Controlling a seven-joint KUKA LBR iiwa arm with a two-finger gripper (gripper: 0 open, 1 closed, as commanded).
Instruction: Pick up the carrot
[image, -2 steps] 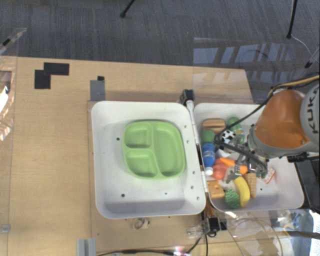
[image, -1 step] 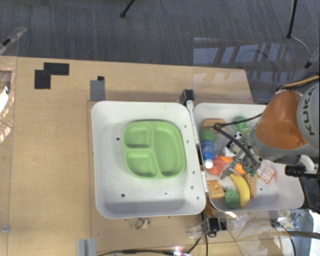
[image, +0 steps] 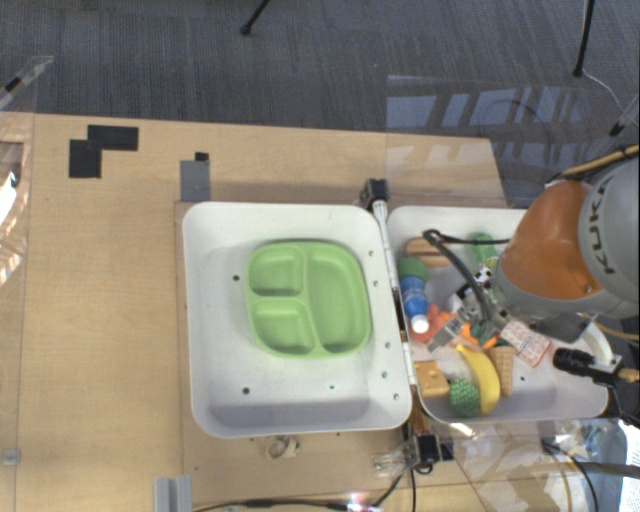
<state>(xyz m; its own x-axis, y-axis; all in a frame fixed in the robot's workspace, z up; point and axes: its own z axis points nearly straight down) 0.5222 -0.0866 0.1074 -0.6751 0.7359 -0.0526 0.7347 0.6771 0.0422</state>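
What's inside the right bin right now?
In the right bin: a banana, a green bumpy item, a tan block, a blue-and-green bottle and small orange pieces. The arm covers the bin's back right, so anything under it is hidden.

Two bins sit side by side on the bench (image: 90, 330). The left bin (image: 215, 400), at frame centre, holds a three-compartment plate (image: 306, 298) in its middle. The right bin (image: 560, 400), at the frame's right, holds clutter: a bottle (image: 412, 290) by its left wall, and a banana (image: 482, 372) lower down, with a broccoli piece (image: 462, 396) just left of it. The arm (image: 560, 250) overhangs the right bin.
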